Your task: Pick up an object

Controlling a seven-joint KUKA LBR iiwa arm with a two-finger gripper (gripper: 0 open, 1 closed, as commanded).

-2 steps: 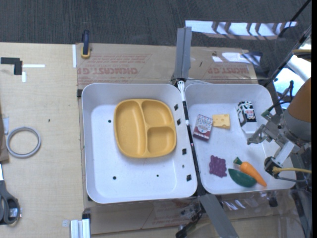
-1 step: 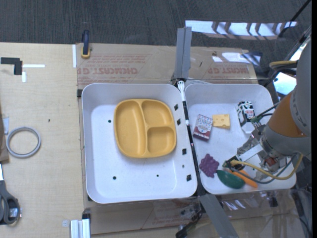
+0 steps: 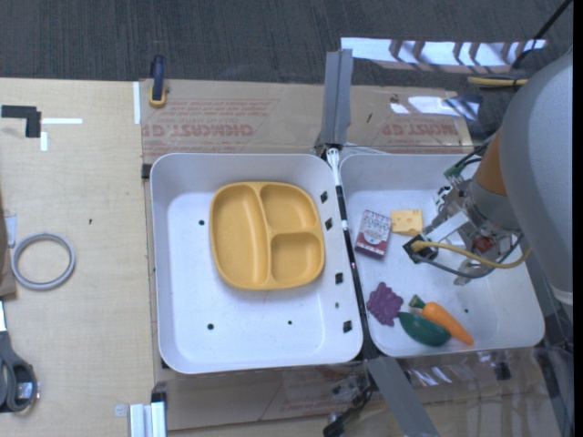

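Currently your gripper (image 3: 469, 233) sits over the right bin (image 3: 512, 306), near the frame's right edge; you cannot tell whether it is spread or closed. Just left of it lie a yellow square (image 3: 406, 220) and a small red box (image 3: 372, 233). Lower down, purple grapes (image 3: 385, 302) rest near a green vegetable (image 3: 424, 330) touching a carrot (image 3: 447, 322). A yellow plate (image 3: 267, 235) lies in the left bin (image 3: 182, 321).

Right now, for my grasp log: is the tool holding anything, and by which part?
Cannot tell; the tool is over the right bin, no hold visible.
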